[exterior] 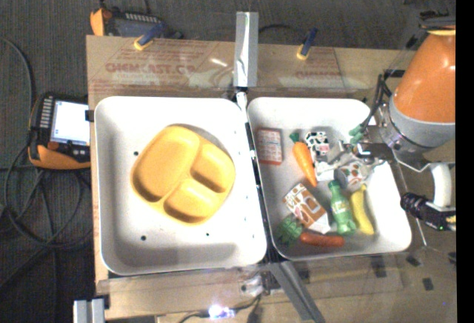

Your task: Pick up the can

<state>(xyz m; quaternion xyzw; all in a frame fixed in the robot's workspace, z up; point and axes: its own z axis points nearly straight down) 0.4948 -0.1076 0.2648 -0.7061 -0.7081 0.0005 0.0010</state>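
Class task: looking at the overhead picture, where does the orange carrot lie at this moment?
The carrot lies in the right bin, towards its upper middle, between the red can and the cow-patterned toy.

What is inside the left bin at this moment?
The left bin holds one thing: a yellow divided plate with three compartments, lying near its middle. Whatever sits beneath the plate is covered. All the small items lie in the right bin.

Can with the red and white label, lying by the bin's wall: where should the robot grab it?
Probably from straight above, pinching the small red-and-white can across its middle. It lies flat in the right white bin, top side free. The bin's left wall is close beside it and the orange carrot lies apart, so pinching its two ends may be easier.
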